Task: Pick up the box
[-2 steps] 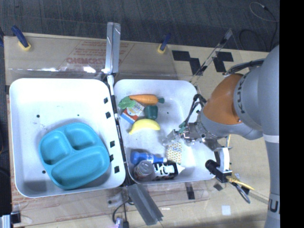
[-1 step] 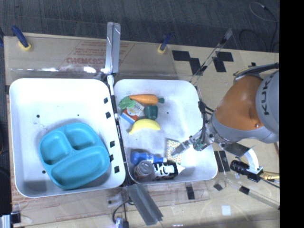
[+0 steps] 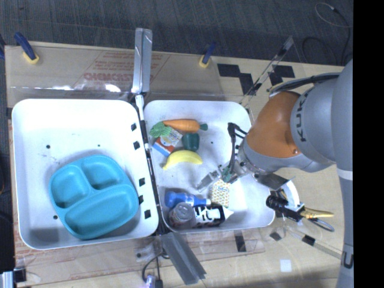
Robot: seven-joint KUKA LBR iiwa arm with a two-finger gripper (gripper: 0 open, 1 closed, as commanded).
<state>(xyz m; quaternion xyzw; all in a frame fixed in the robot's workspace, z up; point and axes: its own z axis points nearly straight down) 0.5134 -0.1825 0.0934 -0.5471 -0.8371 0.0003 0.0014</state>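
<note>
We log the pincer (image 3: pixel 217 179), grip unreadable, in the right bin (image 3: pixel 259 218): box (image 3: pixel 221 193) just below, banana (image 3: pixel 183 158) left.

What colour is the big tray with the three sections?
The tray is light blue, seen in the camera view, lying in the left bin.

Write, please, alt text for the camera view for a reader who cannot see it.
A grey arm with an orange band reaches from the right into the right bin, its gripper low beside a small patterned box. That bin also holds a carrot, a banana and a dark can; the left bin holds a blue divided plate.
</note>
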